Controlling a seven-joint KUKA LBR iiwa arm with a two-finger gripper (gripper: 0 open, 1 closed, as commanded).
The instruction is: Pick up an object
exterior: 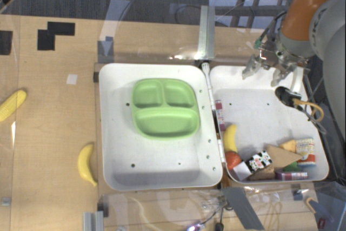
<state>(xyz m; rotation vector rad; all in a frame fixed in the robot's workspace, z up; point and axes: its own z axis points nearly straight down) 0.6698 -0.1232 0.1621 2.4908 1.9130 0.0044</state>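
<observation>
So we're looking down at two white bins side by side. The left bin (113,132) is holding a green divided plate (164,106), sitting flat around the middle. The right bin (254,111) has all the pickable stuff bunched along its near edge: a small banana (231,137) by the divider, a red tomato-looking thing (232,159) just below it, a black-and-white cow-print box (259,162), a brown wedge (282,156), and a few markers or tubes (292,175) at the corner. There's also something yellowish (300,146) next to the wedge, can't really tell what.

The gripper (264,70) is hanging over the far edge of the right bin, well apart from that pile. Its fingers are looking spread apart, and we're not seeing anything between them.

Out on the wooden bench (48,116), left of the bins, another banana (86,163) is lying near the left bin's corner, and a corn cob (12,104) is sitting farther left at the frame edge.
</observation>
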